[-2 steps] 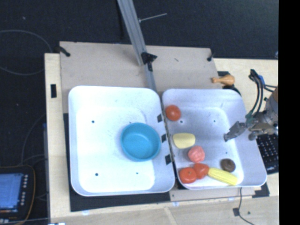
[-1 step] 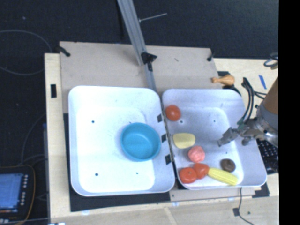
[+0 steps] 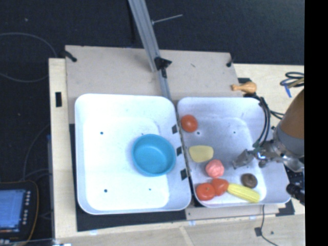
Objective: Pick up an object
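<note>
Arm (image 3: 291, 129) cut off at right; jaws (image 3: 245, 159) blurred over the right bin (image 3: 225, 106), grip perhaps empty, cannot tell.

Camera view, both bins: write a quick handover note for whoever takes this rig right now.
Gripper: low over the right bin, near its right side; nothing seen between its fingers.
Right bin holds: tomato near the top left, pale yellow piece, pink ball, two red items at the front, corn cob, small brown item just below the gripper.
Left bin: blue bowl.
Done: nothing picked yet.
Left: grasp one object and lift it; the brown item looks closest.
</note>
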Robot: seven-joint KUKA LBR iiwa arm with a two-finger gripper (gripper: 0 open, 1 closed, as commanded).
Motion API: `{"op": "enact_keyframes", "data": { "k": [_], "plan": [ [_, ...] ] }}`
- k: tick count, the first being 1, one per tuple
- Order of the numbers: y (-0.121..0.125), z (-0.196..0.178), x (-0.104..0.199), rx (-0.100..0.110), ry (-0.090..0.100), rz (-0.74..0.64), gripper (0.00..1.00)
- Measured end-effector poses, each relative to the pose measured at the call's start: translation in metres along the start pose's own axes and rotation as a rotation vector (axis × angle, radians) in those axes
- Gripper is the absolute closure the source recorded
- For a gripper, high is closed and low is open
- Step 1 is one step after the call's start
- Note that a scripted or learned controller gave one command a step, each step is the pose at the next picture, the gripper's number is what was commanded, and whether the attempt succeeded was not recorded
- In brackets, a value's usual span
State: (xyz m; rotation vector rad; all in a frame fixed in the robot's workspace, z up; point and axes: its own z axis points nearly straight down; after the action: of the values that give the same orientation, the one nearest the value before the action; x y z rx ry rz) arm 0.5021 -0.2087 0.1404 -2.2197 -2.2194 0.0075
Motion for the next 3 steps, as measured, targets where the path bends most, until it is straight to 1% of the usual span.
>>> {"op": "enact_keyframes", "data": {
  "k": [1, 2, 3],
  "plan": [
    [0.000, 0.042, -0.002, -0.006, -0.002, 0.001, 0.00],
    [0.003, 0.026, -0.002, -0.016, -0.002, 0.006, 1.00],
    [-0.004, -0.034, -0.005, -0.013, 0.001, 0.004, 1.00]
  ]
}}
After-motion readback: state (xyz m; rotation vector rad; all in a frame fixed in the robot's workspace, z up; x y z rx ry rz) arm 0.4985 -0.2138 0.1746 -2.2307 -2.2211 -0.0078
